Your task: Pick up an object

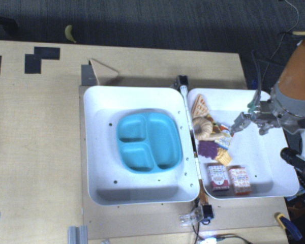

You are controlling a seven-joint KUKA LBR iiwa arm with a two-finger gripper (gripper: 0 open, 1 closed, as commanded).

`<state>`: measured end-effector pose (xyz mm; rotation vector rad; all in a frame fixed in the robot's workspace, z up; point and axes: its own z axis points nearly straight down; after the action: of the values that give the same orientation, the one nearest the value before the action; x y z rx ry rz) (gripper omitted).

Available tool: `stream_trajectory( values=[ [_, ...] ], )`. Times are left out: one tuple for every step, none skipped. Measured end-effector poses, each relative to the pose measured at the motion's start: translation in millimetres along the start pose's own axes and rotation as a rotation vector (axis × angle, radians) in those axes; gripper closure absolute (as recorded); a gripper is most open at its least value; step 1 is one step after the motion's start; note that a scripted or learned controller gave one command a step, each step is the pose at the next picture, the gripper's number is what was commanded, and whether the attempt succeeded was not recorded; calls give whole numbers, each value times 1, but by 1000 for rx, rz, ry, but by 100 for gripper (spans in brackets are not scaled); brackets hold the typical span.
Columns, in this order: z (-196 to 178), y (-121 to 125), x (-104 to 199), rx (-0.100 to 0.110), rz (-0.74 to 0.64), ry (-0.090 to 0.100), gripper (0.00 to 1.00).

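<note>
My gripper [252, 127] hangs over the middle of the right bin [274, 156], reaching in from the right below the orange band [301, 75]. Its fingers are spread open with nothing between them. The left fingertip [238, 123] is just right of a pile of toy food along the bin's left side: a pizza slice [199, 105], a tan croissant [203, 128], purple grapes [208, 148] and a yellow waffle piece [223, 157]. Two small red boxes [218, 177] [240, 180] lie near the bin's front wall.
The left bin [99, 136] holds a blue divided plate [148, 141]. A black divider bar [185, 100] runs between the bins. Cables trail at the right and at the bench's front edge [203, 215].
</note>
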<state>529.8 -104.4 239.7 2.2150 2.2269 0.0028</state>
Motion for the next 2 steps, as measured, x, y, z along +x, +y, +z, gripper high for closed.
stream_trajectory(
  values=[
    [133,-42,-21,-3,4,-2,0],
    [123,-40,-20,-7,2,-1,100]
  ],
)
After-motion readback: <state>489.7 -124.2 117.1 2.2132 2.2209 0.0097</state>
